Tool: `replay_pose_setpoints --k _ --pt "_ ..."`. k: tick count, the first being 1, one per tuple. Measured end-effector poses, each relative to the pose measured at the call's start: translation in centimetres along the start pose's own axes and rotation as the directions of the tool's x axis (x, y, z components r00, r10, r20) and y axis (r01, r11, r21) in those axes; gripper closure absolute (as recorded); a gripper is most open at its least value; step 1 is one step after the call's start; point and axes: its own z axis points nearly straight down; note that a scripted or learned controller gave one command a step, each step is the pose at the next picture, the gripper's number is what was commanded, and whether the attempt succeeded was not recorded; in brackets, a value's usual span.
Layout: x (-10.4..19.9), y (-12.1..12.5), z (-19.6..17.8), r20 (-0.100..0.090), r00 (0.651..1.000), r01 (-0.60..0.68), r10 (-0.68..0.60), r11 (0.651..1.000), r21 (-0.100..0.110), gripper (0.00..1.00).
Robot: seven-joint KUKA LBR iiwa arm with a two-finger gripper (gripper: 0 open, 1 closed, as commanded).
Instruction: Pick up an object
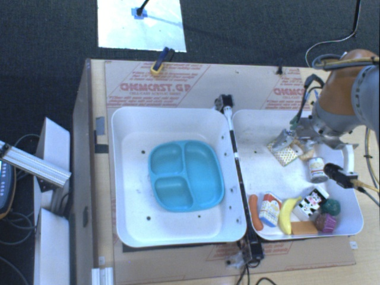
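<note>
jaws cannot be told apart; gripper [289,142] is being held at grater [285,154], which should be straddled squarely.

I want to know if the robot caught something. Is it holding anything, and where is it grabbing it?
It cannot be told. The gripper sits low in the right bin, right by a small mesh-patterned object, but the view does not show a hold on it.

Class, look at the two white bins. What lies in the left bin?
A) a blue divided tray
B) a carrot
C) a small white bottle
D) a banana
A: the blue divided tray sits alone in the left bin, while the banana and other small items lie in the right bin.
</note>
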Motion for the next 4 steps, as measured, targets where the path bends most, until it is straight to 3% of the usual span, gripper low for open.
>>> replay_pose_setpoints --k 1,2,3,4 --pt "1.8 0.4 -0.9 -0.001 1.0 0.003 -0.003 1.0 0.0 0.0" --pt "1.4 -0.5 1.9 0.0 1.0 0.0 0.0 1.0 0.001 0.0" --pt "1.4 -0.4 0.8 0.0 1.0 0.002 -0.002 1.0 -0.002 1.0" --pt "6.5 3.7 -6.3 -0.001 1.0 0.004 -0.004 1.0 -0.003 1.0"
